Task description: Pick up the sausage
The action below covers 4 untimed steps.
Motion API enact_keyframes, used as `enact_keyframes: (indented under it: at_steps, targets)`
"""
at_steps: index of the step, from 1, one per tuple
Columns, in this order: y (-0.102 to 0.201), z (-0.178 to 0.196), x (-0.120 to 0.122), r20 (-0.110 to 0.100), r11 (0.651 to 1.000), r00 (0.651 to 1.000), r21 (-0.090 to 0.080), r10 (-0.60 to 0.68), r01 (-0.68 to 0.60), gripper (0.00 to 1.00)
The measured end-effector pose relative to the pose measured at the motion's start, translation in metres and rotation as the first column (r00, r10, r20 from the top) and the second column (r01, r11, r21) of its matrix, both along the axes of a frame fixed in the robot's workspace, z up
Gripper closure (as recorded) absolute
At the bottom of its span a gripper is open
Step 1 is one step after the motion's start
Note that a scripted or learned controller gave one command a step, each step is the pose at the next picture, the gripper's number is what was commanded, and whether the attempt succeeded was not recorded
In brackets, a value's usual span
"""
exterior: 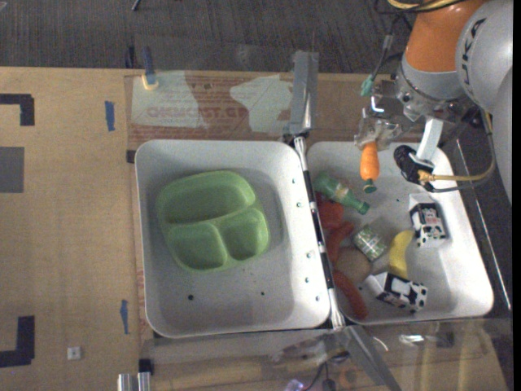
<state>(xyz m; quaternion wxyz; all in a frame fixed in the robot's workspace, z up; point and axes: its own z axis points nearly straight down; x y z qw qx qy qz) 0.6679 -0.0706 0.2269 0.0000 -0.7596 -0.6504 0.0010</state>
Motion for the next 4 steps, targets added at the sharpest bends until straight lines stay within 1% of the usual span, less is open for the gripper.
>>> enact_keyframes:
  at_steps: [1, 2, 3, 4]
  targets:
    - [0.102, 0.037, -0.001, -0.001, 0.996, 0.996, 0.000, -0.090, 0.090, 1.00]
    - [0.210, 0.061, -0.001, -0.001, 1.000, 1.000, 0.000, -0.001, 0.001, 1.00]
    - [0.265, -0.112, 0.001, 0.010, 0.995, 0.995, 0.006, -0.104, 0.104, 1.00]
    - [0.296, 0.072, -0.001, 0.000, 0.968, 0.968, 0.000, 0.250, -0.250, 1.00]
